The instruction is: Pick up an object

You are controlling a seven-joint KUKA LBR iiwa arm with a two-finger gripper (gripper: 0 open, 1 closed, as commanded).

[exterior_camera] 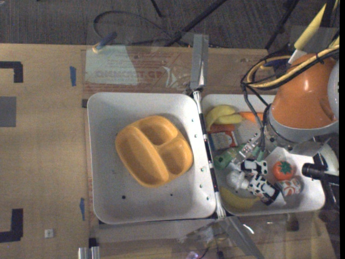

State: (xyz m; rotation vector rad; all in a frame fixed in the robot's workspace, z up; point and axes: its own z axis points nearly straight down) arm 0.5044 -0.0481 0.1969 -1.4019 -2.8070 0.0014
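At the lower right of the frame, the right bin (311, 201) carries a crowd of small things. Nearest the bottom edge lies a yellow banana-like piece (237, 200), and just above it a black-and-white cow toy (260, 181), long axis running from upper left down to lower right. Beside the cow, to its right, sit a round orange tomato-like toy (283, 169) with a green top and a small white-and-orange piece (291, 187).

The gripper (253, 146) reaches in from the right under the orange band of the arm (303, 102), its tip low over the middle of the bin. The cow lies just below and slightly right of it in the picture, so it looks the likeliest object for a pick. Whether the fingers are parted or closed I cannot tell; nothing is visibly between them.

Farther up, a yellow banana (222, 115) rests at the bin's upper left corner. The left bin (102, 161) holds a yellow divided plate (153, 150).
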